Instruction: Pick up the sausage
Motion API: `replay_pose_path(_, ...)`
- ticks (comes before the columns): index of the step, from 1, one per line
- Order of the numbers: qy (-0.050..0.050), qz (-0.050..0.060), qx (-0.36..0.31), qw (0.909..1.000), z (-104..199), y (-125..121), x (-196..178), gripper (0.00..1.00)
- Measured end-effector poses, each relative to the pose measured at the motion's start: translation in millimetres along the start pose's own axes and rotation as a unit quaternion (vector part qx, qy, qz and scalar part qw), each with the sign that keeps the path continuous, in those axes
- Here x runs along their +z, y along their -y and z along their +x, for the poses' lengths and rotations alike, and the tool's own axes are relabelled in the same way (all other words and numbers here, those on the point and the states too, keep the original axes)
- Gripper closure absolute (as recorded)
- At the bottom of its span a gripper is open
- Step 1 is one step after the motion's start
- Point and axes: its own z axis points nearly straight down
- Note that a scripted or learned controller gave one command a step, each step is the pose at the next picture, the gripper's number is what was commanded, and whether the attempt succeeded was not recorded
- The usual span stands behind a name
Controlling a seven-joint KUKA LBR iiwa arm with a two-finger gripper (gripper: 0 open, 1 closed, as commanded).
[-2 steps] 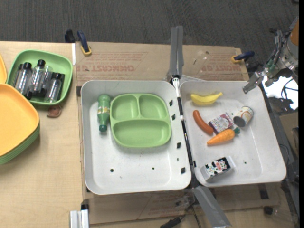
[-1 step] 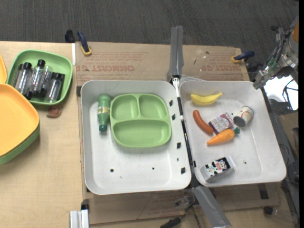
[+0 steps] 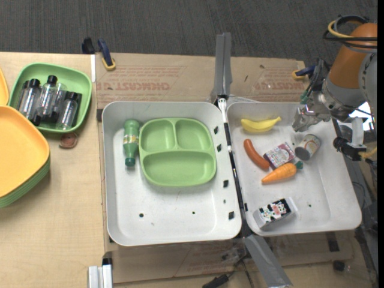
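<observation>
sausage [image 3: 256,153] untouched in right bin [image 3: 336,215] | gripper [image 3: 305,121] near banana [image 3: 260,123], finger state cannot tell | pick pending

Glossy plastic sausage [image 3: 256,153], matt white bins [image 3: 174,230]

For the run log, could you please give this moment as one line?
gripper: above right bin, by can | sausage: untouched, beside banana | grasp: none
</observation>
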Motion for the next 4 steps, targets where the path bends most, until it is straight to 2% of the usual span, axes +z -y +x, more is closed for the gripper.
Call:
replay_pose_path(1,0.0,0.0,-0.043,0.9991,-14,34,14,1.0)
replay_pose_path(2,0.0,-0.001,0.021,0.9998,25,23,-12,1.0)
replay_pose_path(3,0.0,-0.001,0.08,0.9968,-4,0,-23,1.0)
replay_pose_path(4,0.0,0.0,0.31,0.9507,-12,26,-78,1.0)
